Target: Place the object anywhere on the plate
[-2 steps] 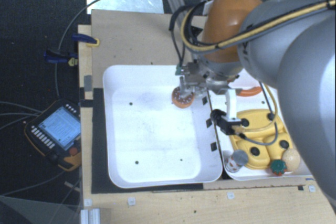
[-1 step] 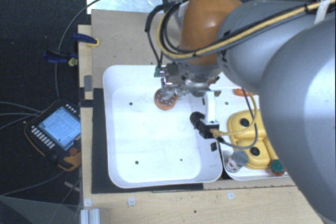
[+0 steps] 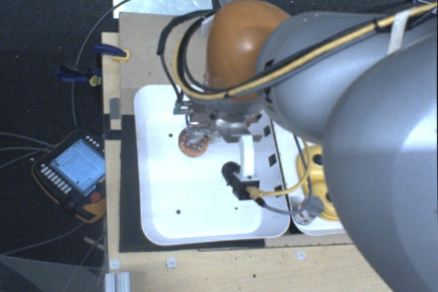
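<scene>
Gripper (image 3: 229, 125) sits over left bin (image 3: 154, 215), its body masked by orange band (image 3: 236, 44) and grey arm (image 3: 356, 113); you cannot tell its state. Object (image 3: 194, 143): small round disc, brownish, speckled top, lying flat on smooth white bin floor just left of gripper, touching or nearly so. Round outline, so you get no readable long axis or heading. Plate (image 3: 313, 171): yellow, glossy, in right bin, mostly hidden behind arm. Handheld screen unit (image 3: 74, 171) beside bench, left.
</scene>
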You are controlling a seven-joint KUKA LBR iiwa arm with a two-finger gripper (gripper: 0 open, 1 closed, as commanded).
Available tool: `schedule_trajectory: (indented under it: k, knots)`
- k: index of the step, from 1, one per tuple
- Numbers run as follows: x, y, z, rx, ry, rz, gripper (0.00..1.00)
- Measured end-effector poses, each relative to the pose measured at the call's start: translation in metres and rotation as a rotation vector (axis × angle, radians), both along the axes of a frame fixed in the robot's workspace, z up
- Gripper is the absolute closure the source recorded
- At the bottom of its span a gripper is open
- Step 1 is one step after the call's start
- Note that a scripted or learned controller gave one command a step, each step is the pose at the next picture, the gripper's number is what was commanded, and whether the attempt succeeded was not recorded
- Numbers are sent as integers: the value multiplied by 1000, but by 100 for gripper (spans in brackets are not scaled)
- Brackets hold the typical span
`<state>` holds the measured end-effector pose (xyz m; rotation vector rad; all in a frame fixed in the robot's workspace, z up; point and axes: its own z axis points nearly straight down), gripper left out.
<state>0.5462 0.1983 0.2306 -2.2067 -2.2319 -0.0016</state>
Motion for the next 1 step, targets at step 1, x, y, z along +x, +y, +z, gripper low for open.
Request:
schedule_trajectory:
  k: [1]
  knots:
    - [2,-4,0,-2,-1,-6,0]
